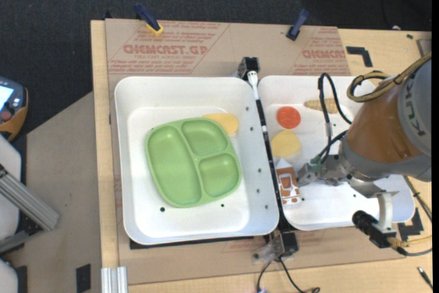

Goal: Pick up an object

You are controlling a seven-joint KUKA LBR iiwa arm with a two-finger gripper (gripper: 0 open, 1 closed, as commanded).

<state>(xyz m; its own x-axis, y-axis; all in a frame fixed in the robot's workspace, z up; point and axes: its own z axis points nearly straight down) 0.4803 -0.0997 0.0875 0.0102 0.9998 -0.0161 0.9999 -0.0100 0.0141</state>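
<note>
Right shallow white bin (pixel 405 197): orange round disc (pixel 289 117), pale yellow lump (pixel 286 143), orange-and-white packet (pixel 288 186) against the left wall, tan stick (pixel 322 106) near the far rim. Gripper (pixel 317 170) low beside the packet; grip state cannot be told. Left bin (pixel 130 147): green divided plastic tray (pixel 193 161), bare margins around it. Wooden tabletop (pixel 103 147), dark carpet (pixel 62 3).

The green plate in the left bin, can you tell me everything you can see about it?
The green plate is light green and looks like smooth plastic. It has rounded corners and raised ridges that split it into three compartments: one long one on the left and two smaller ones on the right. Nothing lies in them. It rests flat, turned a little askew, on the floor of the left bin. A pale yellow object sits at its upper right corner, partly tucked behind the rim.
</note>
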